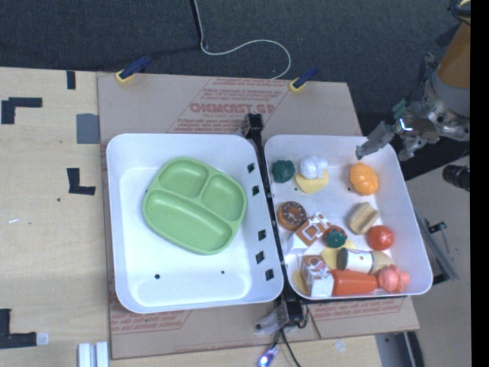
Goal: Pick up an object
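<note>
The toys all lie in the right bin (409, 205): an orange ball-like fruit (364, 178) near its far right corner, a bread roll (361, 217) and a red tomato (380, 237) below it, a chocolate doughnut (291, 215) toward the middle, a dark green piece (283, 170) and a white-and-yellow toy (312, 173) along the far side, and an orange carrot-like piece (359, 283) at the near edge. The gripper (390, 140) hangs just above the bin's far right corner, close to the orange fruit but apart from it; its fingers look spread with nothing between them, though the view is dim there. The left bin (122, 228) holds a green divided plate (195, 203).
</note>
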`<action>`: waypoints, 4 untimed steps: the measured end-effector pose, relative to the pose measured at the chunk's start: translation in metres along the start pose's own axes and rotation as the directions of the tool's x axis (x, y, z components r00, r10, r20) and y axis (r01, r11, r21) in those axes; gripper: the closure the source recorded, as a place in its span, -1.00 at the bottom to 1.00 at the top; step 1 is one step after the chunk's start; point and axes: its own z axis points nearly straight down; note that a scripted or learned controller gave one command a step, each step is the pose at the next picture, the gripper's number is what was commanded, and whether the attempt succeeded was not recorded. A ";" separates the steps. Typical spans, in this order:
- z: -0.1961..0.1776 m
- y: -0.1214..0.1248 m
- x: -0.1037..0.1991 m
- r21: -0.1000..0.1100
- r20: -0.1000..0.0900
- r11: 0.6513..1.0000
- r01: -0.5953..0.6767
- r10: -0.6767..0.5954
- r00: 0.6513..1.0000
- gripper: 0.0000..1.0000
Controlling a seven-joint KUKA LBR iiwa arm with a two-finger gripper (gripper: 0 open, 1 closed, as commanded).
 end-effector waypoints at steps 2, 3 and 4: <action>-0.006 -0.104 0.121 -0.008 -0.001 1.000 0.006 -0.006 1.000 -1.00; -0.011 -0.106 0.119 0.002 -0.001 1.000 0.002 -0.002 1.000 1.00; -0.129 -0.102 0.199 -0.013 -0.002 1.000 0.010 -0.010 1.000 1.00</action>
